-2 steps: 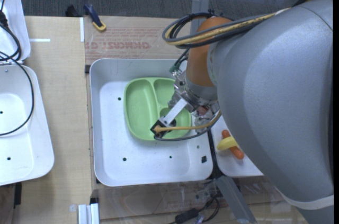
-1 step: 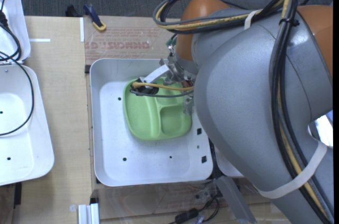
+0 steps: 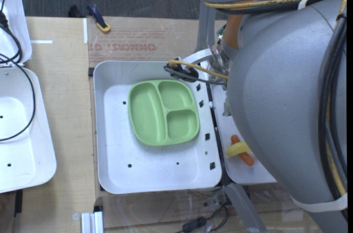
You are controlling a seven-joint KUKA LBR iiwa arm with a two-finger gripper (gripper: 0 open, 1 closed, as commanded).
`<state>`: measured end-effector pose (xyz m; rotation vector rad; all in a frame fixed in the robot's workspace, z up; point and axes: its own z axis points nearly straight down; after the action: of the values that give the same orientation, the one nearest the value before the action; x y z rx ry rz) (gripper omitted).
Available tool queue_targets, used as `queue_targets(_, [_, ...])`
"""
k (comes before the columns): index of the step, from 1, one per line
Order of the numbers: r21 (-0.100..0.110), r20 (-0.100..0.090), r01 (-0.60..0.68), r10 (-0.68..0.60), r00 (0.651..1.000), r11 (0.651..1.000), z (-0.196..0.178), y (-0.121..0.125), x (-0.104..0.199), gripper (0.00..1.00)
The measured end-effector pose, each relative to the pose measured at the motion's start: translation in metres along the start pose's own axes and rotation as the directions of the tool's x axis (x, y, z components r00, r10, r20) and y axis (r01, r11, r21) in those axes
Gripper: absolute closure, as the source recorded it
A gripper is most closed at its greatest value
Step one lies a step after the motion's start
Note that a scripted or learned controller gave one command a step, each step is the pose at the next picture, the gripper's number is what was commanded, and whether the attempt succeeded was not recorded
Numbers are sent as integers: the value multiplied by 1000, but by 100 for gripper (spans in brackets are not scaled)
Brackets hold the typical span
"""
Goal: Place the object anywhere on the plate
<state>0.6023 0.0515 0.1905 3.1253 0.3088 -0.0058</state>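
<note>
Camera view leaves me unable to tell the gripper's (image 3: 219, 65) state, so it may miss the orange object (image 3: 241, 150) near it and carry nothing to the green plate (image 3: 163, 112) at its left.

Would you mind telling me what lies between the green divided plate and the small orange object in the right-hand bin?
In the camera view, the two bins' adjoining white walls lie between the green divided plate and the small orange object.

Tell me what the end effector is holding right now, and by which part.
Cannot be told: the arm covers its own end effector. The orange and yellow object lies in the right bin, and the green plate sits bare.
</note>
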Motion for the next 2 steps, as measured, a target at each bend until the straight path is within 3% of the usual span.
queue_targets(1, [-1, 2, -8, 8, 1000, 1000, -9, 3, 0, 100])
queue_targets(2, [-2, 5, -14, 14, 1000, 1000, -17, 6, -1, 100])
